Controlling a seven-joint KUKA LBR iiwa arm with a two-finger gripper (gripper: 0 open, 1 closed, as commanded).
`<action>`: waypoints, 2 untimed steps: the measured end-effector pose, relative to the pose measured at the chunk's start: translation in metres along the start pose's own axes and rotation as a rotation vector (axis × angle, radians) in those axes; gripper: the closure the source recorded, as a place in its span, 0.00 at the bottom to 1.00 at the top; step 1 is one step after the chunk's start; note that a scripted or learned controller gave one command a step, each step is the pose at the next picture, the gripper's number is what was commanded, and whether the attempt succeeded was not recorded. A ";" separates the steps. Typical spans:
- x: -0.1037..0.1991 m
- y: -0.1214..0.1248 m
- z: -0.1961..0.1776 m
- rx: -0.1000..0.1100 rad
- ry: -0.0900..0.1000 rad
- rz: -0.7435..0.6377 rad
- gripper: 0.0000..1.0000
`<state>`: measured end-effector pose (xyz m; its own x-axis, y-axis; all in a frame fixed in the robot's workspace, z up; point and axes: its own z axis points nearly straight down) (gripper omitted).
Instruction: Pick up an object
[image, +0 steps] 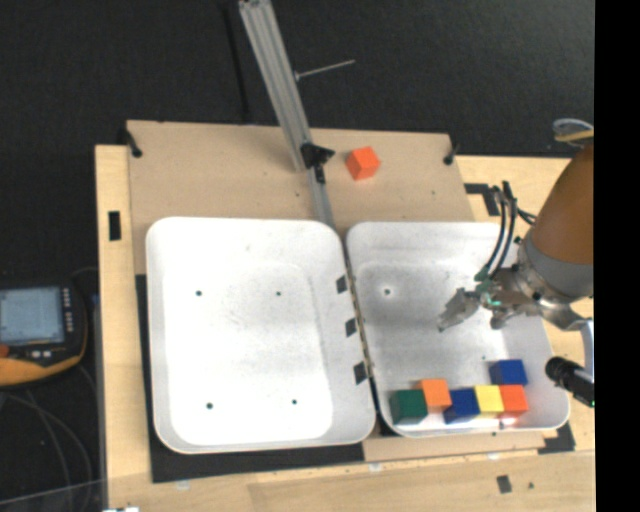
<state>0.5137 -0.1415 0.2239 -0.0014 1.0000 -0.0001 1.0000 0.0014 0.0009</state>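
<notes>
Two shallow white bins sat side by side on the bench. The left bin (245, 330) had nothing lying in it. My gripper (462, 307) hung over the middle of the right bin (400, 260), reaching in from the right, and I could not tell from this view whether my jaws stood wide or narrow; nothing showed between them. Six blocks crowded the right bin's near edge, well apart from me: one green block (408, 404), two orange blocks (436, 392), two blue blocks (462, 404), one yellow block (489, 399). A seventh, lone orange cube (363, 163), rested on the bench beyond both bins.
</notes>
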 end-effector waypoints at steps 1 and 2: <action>-0.029 0.035 0.092 0.005 -0.001 0.003 0.00; -0.017 0.038 0.127 -0.002 -0.003 0.000 0.00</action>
<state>0.5523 -0.1588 0.0965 -0.0017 1.0000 -0.0034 1.0000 0.0017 0.0025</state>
